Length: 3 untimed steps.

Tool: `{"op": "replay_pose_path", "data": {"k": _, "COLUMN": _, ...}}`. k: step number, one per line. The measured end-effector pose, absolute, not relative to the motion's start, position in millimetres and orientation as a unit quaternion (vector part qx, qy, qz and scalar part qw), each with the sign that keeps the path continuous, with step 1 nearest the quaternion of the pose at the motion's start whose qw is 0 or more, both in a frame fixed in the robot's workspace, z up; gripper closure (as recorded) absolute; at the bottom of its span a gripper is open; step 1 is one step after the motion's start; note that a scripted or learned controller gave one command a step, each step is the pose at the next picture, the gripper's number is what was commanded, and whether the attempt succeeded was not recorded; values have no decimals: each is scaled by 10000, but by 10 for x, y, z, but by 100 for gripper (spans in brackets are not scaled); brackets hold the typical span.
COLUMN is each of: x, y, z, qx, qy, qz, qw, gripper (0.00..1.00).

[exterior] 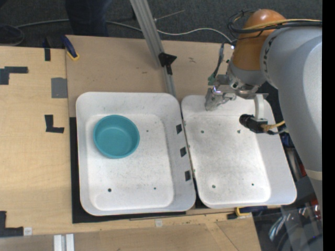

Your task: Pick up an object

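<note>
Your arm (293, 61) enters from the right, big grey body with the orange band, parked over the far edge of the right bin (235, 187). The desk (115, 61) carries both white bins side by side; the left bin (157, 156) holds the only thing to pick, a teal bowl (116, 135), sitting upright in its left half, well apart from the tool. Your tool (213, 101) hangs at the right bin's far-left corner, close to the rim; can't tell if its fingers are apart or together, too small and blurred, and nothing is seen between them. Risk, as a judgement: a descent here would close on bare bin floor or clip the rim, since the bowl is a whole bin away. On the crossing, watch the ridge where the bins meet and the slanted metal pole (152, 35) with its black clamp standing just behind the seam. The bowl's smooth round wall may slip from a pinch; take it at the rim. A black cable connector (254, 123) dangles over the right bin and could snag.
</note>
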<state>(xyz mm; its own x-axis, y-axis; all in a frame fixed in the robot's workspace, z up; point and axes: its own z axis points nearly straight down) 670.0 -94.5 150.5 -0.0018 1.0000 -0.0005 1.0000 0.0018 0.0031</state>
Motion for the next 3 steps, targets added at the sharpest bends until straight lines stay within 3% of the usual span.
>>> {"op": "replay_pose_path", "data": {"k": 2, "x": 6719, "y": -835, "z": 2609, "qx": 7064, "qy": 7078, "qz": 17, "qw": 20, "gripper": 100}}
{"op": "replay_pose_path", "data": {"k": 3, "x": 6570, "y": -213, "z": 2575, "qx": 7047, "qy": 7095, "qz": -1, "qw": -15, "gripper": 100}}
